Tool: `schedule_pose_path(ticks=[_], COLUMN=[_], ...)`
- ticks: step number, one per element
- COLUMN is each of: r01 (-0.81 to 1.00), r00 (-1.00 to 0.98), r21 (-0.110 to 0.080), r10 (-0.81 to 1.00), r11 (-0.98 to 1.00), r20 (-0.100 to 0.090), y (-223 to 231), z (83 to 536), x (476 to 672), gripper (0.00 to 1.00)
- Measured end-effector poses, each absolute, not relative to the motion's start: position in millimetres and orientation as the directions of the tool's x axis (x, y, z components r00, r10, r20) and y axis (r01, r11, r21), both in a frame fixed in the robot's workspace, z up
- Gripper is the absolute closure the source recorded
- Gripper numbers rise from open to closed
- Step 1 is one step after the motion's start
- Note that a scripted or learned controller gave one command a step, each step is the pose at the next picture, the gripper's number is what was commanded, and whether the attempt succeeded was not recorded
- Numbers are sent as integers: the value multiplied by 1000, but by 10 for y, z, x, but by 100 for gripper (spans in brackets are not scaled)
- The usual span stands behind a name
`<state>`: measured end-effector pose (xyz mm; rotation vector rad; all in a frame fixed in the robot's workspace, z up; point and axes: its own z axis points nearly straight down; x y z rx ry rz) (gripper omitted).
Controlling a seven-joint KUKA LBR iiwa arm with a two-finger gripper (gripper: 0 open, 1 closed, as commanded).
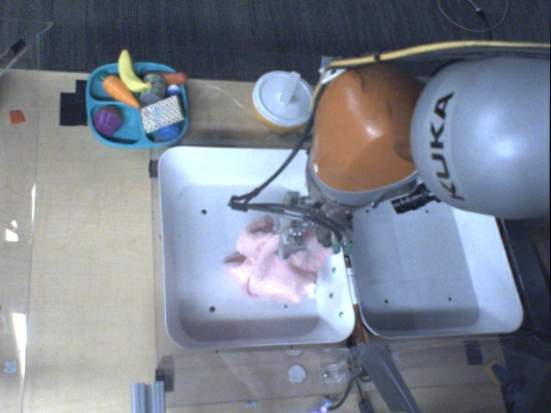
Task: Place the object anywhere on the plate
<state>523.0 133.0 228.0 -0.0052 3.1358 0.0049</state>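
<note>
Hand (297, 235) low over the pink cloth (274, 269) in the left bin (185, 299) — grip state I cannot tell.

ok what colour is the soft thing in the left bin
Pale pink; the soft thing shows best in the camera view, in the left bin.

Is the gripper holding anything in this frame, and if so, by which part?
Cannot be told. The gripper sits low over the pink plate in the left bin, but the arm's orange band hides much of it, and nothing shows in a grasp.
</note>
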Motion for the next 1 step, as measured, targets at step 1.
schedule_pose_path(ticks=[1], r01=[-3], r00=[-1000], r21=[3], r10=[-3], r11=[1000], r20=[-7], y=[1329], z=[2284], x=[5232], gripper=[0])
